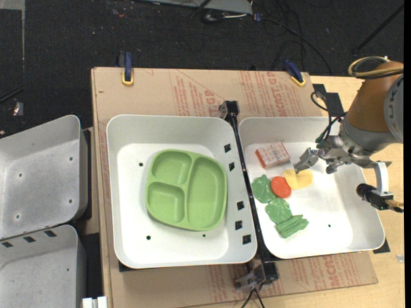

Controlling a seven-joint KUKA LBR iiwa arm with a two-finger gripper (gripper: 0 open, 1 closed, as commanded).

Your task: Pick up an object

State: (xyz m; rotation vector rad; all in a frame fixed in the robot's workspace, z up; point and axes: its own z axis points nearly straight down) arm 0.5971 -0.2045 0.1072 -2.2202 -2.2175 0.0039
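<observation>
One green tray [187,189] fills the left bin [122,140]; five small items share the right bin [359,230]. Whether the gripper [307,161] is clenched or released, I cannot tell.

The cardboard-covered bench [192,85] carries two white bins side by side, the left bin [122,172] and right bin [359,236], with two clamps [127,68] on its far edge.
</observation>
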